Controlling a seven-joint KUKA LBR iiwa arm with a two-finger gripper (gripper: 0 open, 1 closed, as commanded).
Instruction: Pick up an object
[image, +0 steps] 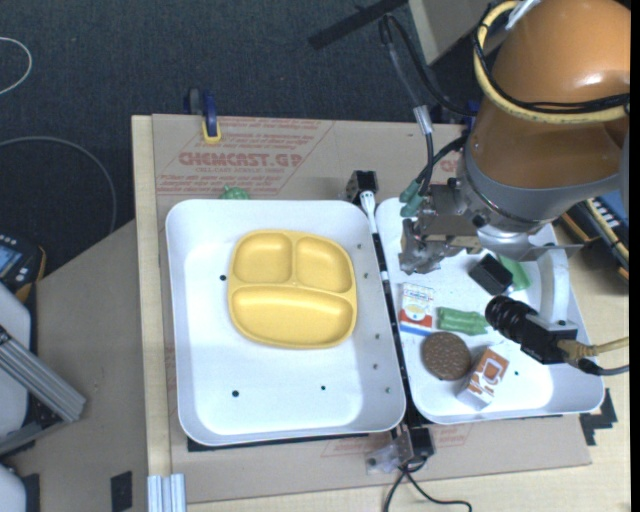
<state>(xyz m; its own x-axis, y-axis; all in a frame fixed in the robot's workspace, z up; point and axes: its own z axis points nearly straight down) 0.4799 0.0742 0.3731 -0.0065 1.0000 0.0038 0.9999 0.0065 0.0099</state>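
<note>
right bin (535, 390) partly hidden under arm (545, 120), arm cropped above

txt chk | I read "CHEMCAST G P", red caps, on brown board (250, 155) under the bins, far side | smaller red line just below: can't make out | faint red print on board's near edge: illegible | white/red packet (417, 305) in right bin (560, 395): print too small | orange/white box (484, 376): label unreadable

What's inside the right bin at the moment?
A red-and-white packet, a green piece, a brown disc and an orange-white carton lie in the right bin. The arm covers its far end.
</note>
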